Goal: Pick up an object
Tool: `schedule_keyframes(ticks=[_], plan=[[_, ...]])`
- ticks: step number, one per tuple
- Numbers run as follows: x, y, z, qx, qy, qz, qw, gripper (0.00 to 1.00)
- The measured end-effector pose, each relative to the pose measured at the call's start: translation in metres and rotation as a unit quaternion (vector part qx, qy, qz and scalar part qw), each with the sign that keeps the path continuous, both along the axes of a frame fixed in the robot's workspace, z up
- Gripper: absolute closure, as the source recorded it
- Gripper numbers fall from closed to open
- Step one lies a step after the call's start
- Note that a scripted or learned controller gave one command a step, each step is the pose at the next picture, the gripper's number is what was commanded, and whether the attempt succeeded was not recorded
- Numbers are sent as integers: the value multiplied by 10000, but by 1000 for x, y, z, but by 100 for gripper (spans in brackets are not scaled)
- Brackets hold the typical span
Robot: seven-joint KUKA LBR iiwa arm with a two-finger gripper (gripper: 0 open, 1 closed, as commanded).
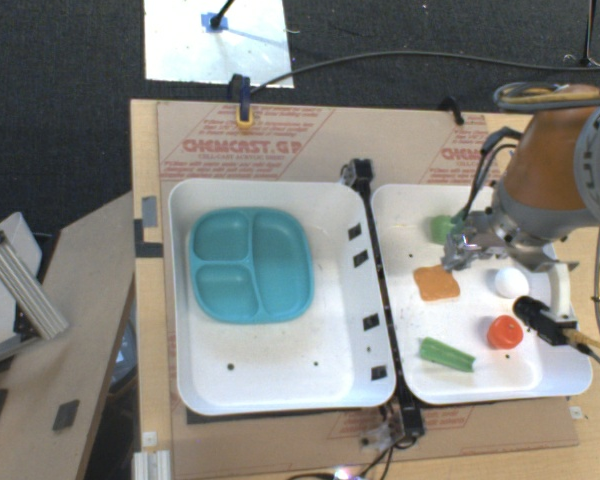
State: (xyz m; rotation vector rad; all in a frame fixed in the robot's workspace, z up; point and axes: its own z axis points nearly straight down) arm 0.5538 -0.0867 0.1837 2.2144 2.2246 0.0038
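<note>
Claw (458, 251) hovering just above the orange slab (436, 285) in the right bin (570, 373); whether released or clenched, cannot tell. Nothing is being lifted; pickup is pending.

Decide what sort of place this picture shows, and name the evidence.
Probably a robotics lab test bench: a robot arm reaches over two white bins, one holding a teal divided plate, the other toy food like an orange tomato.
</note>
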Motion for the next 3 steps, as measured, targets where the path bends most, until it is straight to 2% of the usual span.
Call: schedule_keyframes(ticks=[1,3], plan=[[-3,-7,45,-1,1,-2,10000,100],[-28,90,53,7,12,12,10000,100]])
